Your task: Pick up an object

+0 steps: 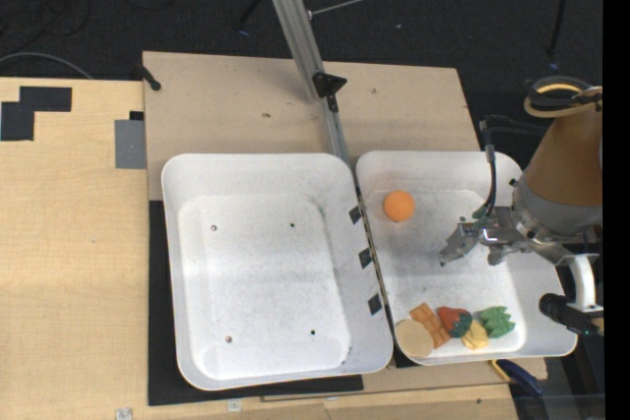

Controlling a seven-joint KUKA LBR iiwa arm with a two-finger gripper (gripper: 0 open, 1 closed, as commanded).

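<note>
Small toys cluster at the lower edge of the right white bin: tan disc, orange strip, red, yellow and green pieces. At centre-right the claw hangs above bare bin floor, fingers apart, gripping nothing. An orange ball lies upper left of it.

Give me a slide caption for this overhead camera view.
Gripper over right bin, between orange ball and toy pile.

Your arm's look:
You see a grey arm with an orange band, and a silver metal gripper.
</note>
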